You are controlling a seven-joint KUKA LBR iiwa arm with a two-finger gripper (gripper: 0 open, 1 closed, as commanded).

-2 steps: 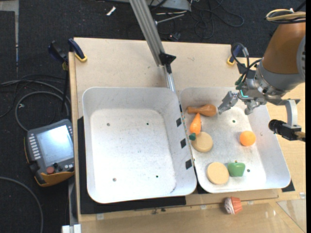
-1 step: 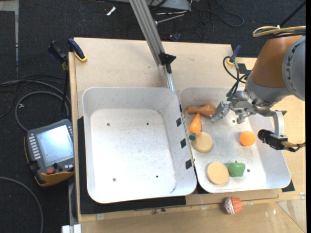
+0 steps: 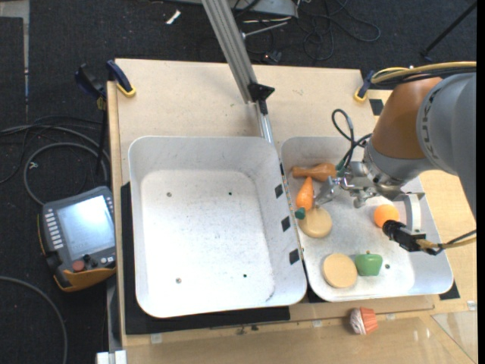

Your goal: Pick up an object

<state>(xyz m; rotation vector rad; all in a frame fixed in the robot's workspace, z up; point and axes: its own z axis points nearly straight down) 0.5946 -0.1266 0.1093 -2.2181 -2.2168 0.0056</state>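
Grey-and-orange arm's gripper point(image 3: 327, 192) low in right shallow white bin point(image 3: 424, 279) beside small orange plastic carrot point(image 3: 305, 194); fingers' state indiscernible, partly hidden by wrist.

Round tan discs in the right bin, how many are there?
2. One round tan disc lies mid-bin just below the orange carrot; the other sits near the front edge beside the green pepper. The arm may hide more.

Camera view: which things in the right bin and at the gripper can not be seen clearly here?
- Gripper: too small and cluttered to tell whether its fingers are open or shut, or whether they touch the carrot.
- Right bin: the arm covers its upper right part.
- Sausage-shaped piece: the gripper hardware hides its right end.
- Orange ball: partly behind a white bracket.
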